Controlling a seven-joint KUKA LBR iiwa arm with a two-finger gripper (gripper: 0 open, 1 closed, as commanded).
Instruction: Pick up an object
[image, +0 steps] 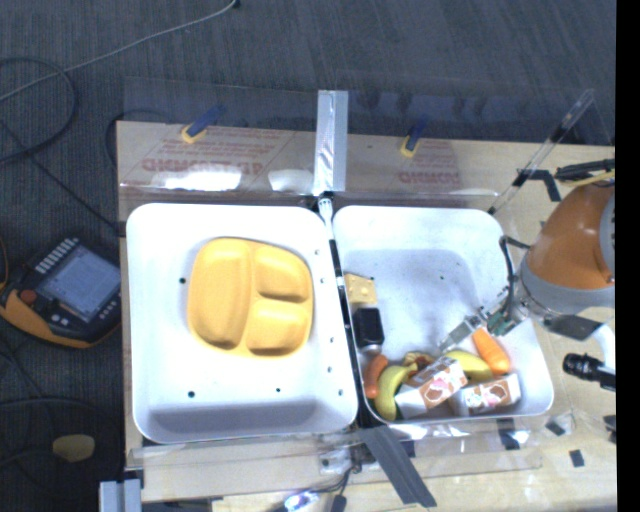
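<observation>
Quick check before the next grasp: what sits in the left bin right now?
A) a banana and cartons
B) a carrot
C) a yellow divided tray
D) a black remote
C: the yellow divided tray lies alone in the left bin, while the banana and cartons lie in the right bin.

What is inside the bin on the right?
The right bin holds a banana, an orange carrot, two small cartons, a black block and a tan square. The pile covers whatever lies under it.
</observation>
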